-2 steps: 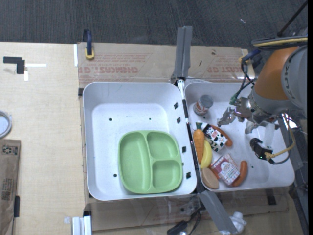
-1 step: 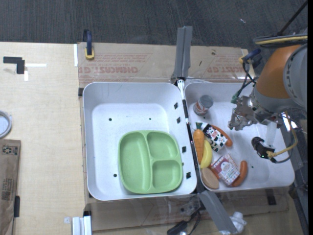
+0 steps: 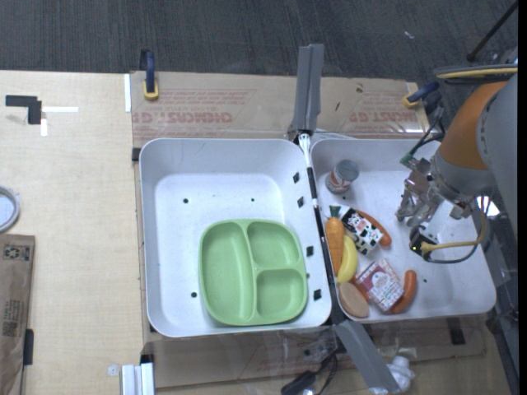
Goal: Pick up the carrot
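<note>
The carrot [image 3: 333,237] is a short orange piece lying along the left wall of the right bin [image 3: 461,299], with a yellow banana [image 3: 348,259] pressed against its right side. My gripper [image 3: 417,211] hangs over the right half of that bin, well to the right of the carrot and apart from it. Its fingers stand open with nothing between them.
Around the carrot lie a black-and-white cow-patterned carton [image 3: 363,229], a red packet [image 3: 379,285], a sausage [image 3: 406,291], a brown round piece [image 3: 354,301] and a small can [image 3: 344,174]. The left bin [image 3: 165,220] holds a green divided plate [image 3: 254,271].
</note>
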Motion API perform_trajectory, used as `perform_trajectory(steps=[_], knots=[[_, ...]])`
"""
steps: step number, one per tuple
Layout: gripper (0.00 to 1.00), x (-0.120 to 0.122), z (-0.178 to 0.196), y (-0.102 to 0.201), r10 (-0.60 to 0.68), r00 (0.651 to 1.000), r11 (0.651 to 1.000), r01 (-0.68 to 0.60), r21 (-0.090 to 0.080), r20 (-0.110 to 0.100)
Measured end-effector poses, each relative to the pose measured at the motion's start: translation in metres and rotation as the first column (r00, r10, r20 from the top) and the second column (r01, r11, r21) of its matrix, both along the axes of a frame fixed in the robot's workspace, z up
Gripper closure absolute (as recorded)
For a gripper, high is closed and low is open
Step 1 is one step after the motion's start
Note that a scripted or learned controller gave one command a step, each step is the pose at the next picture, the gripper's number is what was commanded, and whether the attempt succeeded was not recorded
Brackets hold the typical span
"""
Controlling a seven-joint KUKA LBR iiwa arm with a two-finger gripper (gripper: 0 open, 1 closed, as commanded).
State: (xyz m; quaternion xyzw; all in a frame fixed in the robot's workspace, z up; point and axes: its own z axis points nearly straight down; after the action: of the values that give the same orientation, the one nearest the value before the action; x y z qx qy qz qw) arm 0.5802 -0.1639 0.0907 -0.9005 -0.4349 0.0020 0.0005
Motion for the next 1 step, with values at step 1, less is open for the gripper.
perform_trajectory(steps=[1], knots=[[1.00, -0.0005, 0.0083, -0.0002, 0.002, 1.000, 1.000, -0.002, 0.000, -0.003]])
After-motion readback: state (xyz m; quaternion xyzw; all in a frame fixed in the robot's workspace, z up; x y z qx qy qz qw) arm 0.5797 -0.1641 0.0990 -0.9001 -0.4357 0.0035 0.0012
